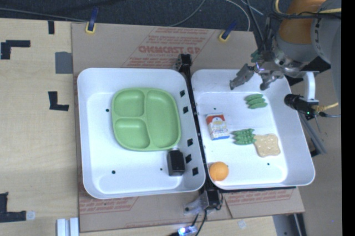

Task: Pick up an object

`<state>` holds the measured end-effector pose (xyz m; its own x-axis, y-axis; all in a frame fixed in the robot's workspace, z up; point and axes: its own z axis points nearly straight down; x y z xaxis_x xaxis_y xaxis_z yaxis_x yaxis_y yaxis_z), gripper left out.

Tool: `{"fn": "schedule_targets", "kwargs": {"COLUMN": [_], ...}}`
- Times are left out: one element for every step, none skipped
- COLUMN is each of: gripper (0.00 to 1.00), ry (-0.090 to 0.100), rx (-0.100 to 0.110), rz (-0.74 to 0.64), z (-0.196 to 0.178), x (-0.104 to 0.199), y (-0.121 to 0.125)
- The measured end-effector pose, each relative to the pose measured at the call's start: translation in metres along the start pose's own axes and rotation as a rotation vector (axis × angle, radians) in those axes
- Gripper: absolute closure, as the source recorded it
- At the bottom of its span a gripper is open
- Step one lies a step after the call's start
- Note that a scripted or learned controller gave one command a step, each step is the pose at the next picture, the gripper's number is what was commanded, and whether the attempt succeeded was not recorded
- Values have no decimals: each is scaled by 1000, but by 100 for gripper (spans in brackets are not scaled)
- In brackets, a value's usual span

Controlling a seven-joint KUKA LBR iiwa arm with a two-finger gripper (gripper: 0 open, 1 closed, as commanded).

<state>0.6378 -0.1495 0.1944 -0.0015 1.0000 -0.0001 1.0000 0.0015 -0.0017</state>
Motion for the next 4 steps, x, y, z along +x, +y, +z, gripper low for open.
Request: {"fn": "schedule_targets", "kwargs": {"gripper": [0,0,100,100], "ry": [-1,-2,-3,0], "rx": [4,-1,-3,-5], "rz": [1,-1,-3,0], "z": [57,110,97,54], "x": [-9,-8,-8,-8], "y": [2,2,3,5]}}
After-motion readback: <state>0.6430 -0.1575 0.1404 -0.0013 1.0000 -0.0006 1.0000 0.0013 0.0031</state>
